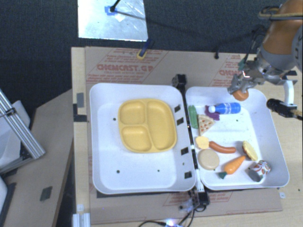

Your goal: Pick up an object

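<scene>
Gripping a round orange ball (241, 95), claw (238, 90).

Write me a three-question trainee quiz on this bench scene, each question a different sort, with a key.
1. True or false: the yellow divided plate lies in the left bin.
2. Multiple choice: the blue and white bottle lies in the right bin toward its A) far edge, B) near edge, C) outside it altogether.
3. Fill in: the pincer is at the right bin's far edge with a small ______-coloured object at its tip.

Key: 1 true. 2 A. 3 orange. Whether that object is truly gripped cannot be told from this view.
</scene>
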Controlling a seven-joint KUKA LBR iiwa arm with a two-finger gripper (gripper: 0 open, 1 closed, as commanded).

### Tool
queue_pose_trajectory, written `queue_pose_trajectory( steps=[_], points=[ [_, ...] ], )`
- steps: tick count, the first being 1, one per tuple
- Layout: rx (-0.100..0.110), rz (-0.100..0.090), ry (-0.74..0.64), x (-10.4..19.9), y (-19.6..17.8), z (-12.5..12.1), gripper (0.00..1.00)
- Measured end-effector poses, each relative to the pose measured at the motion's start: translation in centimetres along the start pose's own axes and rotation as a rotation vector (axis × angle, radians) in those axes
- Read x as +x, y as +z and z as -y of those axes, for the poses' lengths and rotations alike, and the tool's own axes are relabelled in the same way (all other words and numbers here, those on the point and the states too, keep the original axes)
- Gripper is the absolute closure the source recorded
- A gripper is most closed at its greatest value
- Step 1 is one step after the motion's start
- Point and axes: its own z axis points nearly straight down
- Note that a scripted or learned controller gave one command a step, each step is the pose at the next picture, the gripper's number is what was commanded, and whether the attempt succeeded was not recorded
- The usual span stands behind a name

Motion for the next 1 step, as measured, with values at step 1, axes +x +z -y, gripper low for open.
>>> queue_pose_trajectory(
  steps=[1],
  points=[
    [0.0, 0.0, 0.0, 4.28, 0.43, 2.35, 1.0]
  ],
)
